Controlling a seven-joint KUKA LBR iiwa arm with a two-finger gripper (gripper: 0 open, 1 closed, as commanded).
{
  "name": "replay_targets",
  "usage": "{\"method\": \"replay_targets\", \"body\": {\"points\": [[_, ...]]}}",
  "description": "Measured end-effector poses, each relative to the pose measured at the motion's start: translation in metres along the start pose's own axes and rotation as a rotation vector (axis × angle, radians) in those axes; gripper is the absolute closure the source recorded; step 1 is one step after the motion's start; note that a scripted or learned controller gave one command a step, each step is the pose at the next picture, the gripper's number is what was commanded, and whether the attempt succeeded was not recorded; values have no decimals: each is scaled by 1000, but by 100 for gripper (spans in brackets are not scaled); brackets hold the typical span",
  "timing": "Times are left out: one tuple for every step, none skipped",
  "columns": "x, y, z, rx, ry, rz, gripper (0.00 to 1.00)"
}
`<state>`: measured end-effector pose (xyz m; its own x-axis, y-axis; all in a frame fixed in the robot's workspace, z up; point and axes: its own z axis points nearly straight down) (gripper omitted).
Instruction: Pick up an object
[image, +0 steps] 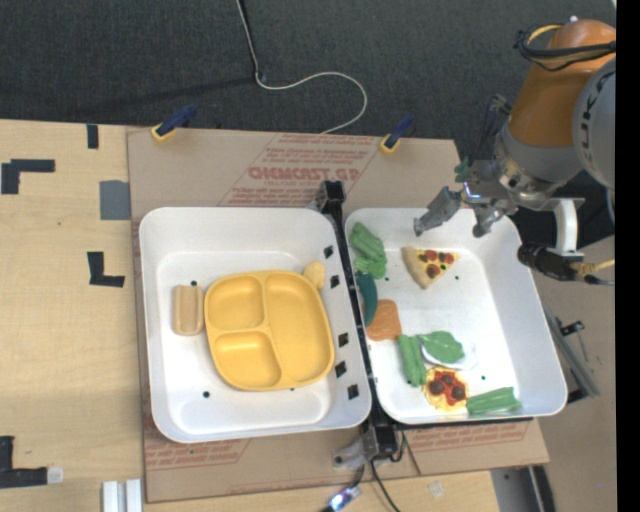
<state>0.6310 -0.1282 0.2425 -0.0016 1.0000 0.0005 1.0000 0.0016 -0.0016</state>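
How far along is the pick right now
Nothing looks picked yet. The pincer hangs open over the right bin's upper edge with nothing between its fingers. The pizza slice lies just below it in the bin. Descending, closing and lifting are all left.

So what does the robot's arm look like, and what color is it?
The arm is chunky and rounded, grey with a big orange band near its end. Below the band sits a darker grey wrist. The tool is made of two thin grey metal fingers. A white curved piece and a dark cable hang off the arm's side.
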Motion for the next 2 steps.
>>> {"method": "replay_targets", "body": {"points": [[2, -3, 64, 5, -1, 0, 0], [5, -6, 108, 2, -1, 0, 0]]}}
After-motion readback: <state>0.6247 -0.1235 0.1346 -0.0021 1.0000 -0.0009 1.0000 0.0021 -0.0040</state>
